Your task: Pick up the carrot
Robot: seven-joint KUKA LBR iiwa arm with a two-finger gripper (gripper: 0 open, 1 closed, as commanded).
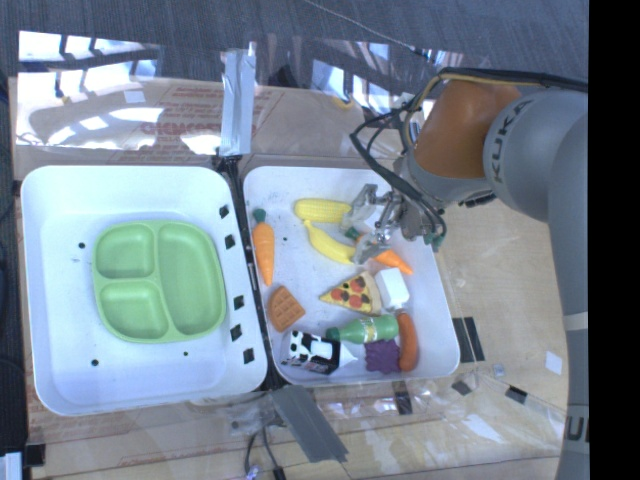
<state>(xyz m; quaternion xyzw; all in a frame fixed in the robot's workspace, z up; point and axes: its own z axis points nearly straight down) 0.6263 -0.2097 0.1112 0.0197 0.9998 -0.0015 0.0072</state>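
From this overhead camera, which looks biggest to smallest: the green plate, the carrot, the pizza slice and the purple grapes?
1. Green plate, by far the largest.
2. Carrot, long and thin.
3. Pizza slice; it looks close to the carrot in overall size, so that ranking is unsure.
4. Purple grapes, the smallest.

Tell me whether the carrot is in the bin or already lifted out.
In the bin. The carrot lies flat on the floor of the right bin, near its left wall, apart from the end effector.

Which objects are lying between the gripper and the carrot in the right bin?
In the camera view, the corn cob and the banana lie between the gripper and the carrot.
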